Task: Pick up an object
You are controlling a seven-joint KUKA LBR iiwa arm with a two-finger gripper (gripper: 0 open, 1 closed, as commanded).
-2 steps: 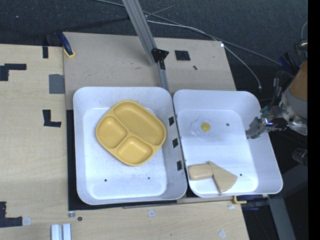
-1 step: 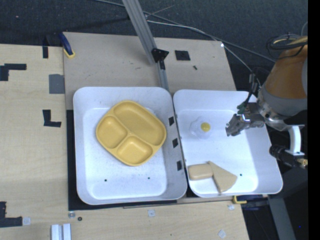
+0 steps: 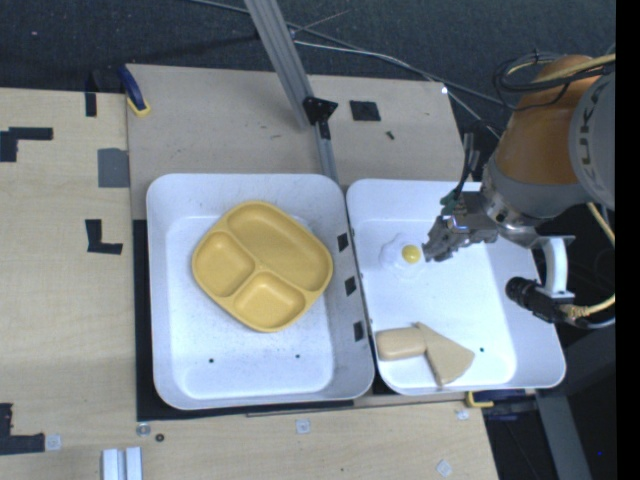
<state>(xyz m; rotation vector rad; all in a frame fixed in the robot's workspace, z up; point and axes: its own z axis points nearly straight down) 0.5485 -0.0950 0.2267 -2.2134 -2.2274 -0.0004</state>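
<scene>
In the left bin, a yellow divided plate lies flat and slightly turned, its three compartments facing up, well apart from anything I am reaching for; it sits there as one of several loose candidates, and I judge it too broad for my grip. Past the divider, in the right bin, a small yellow ball rests on the white floor near the upper left part, with a faint pale smudge just beside it that I cannot identify (a clear wrapper, or only glare). My gripper hangs just to the right of that ball, tilted down toward it, which I read as a descent onto the nearest small thing. My fingers are a dark cluster at this slant, and I cannot tell how far apart they stand or whether anything is between them; the ball looks to lie beside them rather than in them. Lower in the same bin, two tan pieces, one blocky and one wedge-like, lie touching near the front wall. My arm is cut off at the frame's right side.
</scene>
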